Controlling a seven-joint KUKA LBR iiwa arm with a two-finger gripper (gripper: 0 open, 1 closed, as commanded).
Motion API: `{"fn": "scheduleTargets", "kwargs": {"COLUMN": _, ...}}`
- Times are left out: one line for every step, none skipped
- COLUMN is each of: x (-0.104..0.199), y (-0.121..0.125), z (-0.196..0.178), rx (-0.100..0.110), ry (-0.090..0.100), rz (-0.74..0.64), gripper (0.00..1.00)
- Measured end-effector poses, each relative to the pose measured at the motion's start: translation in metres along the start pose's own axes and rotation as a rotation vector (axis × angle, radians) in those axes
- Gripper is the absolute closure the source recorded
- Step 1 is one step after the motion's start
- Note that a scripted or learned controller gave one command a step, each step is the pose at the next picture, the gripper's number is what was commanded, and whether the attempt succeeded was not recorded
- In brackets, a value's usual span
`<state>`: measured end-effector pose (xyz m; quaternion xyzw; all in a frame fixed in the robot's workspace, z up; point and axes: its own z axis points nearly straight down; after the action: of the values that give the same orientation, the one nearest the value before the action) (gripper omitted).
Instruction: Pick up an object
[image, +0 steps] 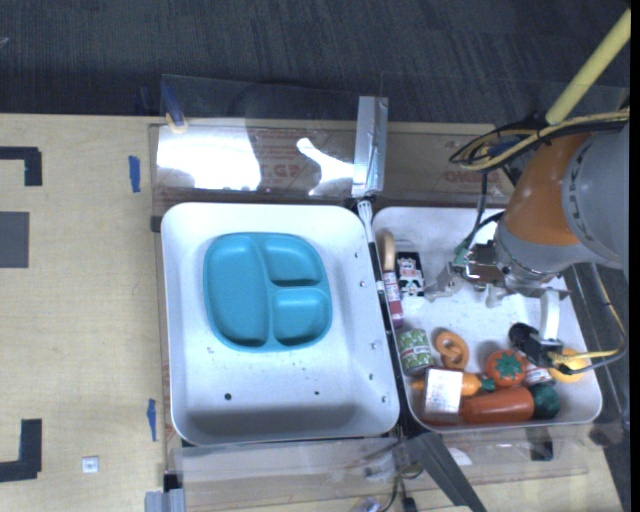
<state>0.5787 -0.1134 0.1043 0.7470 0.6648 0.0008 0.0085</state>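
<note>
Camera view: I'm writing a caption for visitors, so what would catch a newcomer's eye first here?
Probably the blue divided tray, lying alone in the left bin. Next, the bright clutter of toy food along the right bin's near edge, including a tomato, with the grey arm and its orange band reaching in above it.

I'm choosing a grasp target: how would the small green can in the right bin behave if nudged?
The green can lies on its side, so it would probably roll. The pretzel and white box sit close by, likely stopping it soon. It looks rigid.
</note>
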Motion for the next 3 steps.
{"fn": "scheduleTargets", "kwargs": {"x": -0.008, "y": -0.075, "z": -0.044, "rx": 0.015, "ry": 0.011, "rz": 0.086, "gripper": 0.00}}
{"fn": "scheduleTargets", "kwargs": {"x": 0.002, "y": -0.052, "z": 0.017, "rx": 0.012, "ry": 0.011, "rz": -0.068, "gripper": 0.00}}
{"fn": "scheduleTargets", "kwargs": {"x": -0.007, "y": -0.052, "z": 0.017, "rx": 0.011, "ry": 0.014, "rz": -0.147, "gripper": 0.00}}
